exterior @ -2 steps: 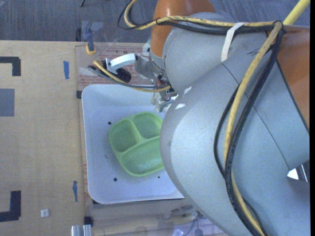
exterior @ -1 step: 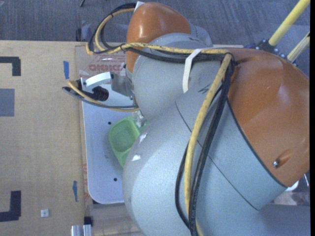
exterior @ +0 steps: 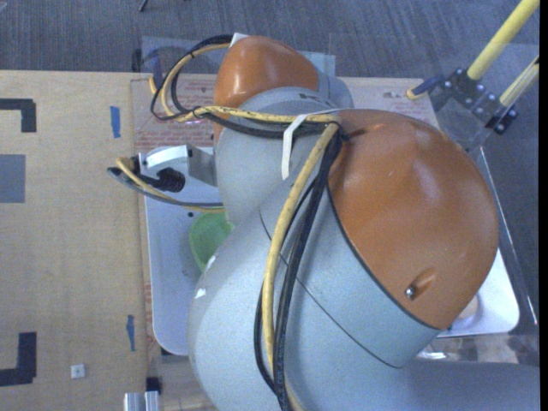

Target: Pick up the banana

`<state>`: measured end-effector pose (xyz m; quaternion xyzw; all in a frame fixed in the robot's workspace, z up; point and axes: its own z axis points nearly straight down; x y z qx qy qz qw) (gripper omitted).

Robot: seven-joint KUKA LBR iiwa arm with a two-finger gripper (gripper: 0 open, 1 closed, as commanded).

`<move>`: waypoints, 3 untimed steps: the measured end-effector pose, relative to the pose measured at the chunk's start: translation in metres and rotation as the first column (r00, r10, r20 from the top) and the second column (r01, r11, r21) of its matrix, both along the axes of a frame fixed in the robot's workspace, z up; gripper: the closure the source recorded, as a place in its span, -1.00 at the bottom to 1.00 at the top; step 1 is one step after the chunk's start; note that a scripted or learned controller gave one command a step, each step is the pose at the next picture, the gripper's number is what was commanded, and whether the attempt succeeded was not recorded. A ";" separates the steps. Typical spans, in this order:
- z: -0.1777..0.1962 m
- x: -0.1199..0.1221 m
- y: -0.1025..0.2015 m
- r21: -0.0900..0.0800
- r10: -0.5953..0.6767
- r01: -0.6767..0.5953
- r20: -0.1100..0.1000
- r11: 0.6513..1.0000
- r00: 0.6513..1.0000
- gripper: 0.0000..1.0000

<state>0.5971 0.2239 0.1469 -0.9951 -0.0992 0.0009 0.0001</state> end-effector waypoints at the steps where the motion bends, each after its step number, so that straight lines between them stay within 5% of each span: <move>1: 0.094 0.048 -0.021 0.000 0.006 -0.006 0.004 1.000 1.000 1.00; 2: 0.065 0.012 -0.048 0.000 0.162 -0.162 -0.004 0.987 0.987 1.00; 3: 0.085 0.031 0.002 0.001 0.463 -0.463 -0.002 0.887 0.887 1.00</move>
